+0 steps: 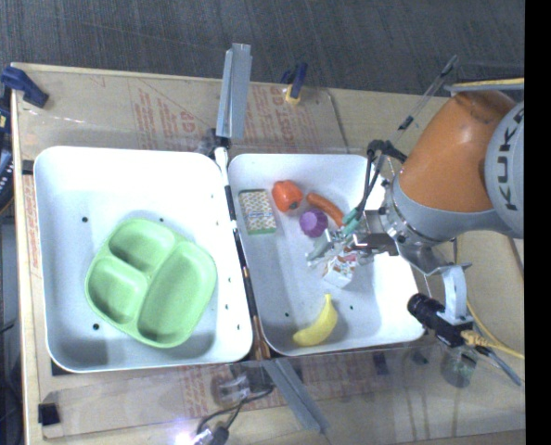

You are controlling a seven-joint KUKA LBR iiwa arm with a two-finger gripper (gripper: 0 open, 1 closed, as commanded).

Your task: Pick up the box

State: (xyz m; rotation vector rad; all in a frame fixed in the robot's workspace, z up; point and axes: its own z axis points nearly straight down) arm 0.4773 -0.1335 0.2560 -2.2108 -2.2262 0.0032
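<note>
A small flat box [257, 211] with a speckled green and tan face lies in the right bin [387, 327], near its far left corner. My gripper [336, 248] hangs over the middle of that bin, to the right of the box and apart from it. Directly under the gripper lies a small white item with red marks [342, 269], partly hidden by it. I cannot see whether it is touching that item.
The right bin also holds an orange fruit [287, 194], a carrot [326, 208], a purple piece [313, 222] and a banana [317, 324] near its front wall. A green divided tray [151, 282] lies in the left bin [62, 184].
</note>
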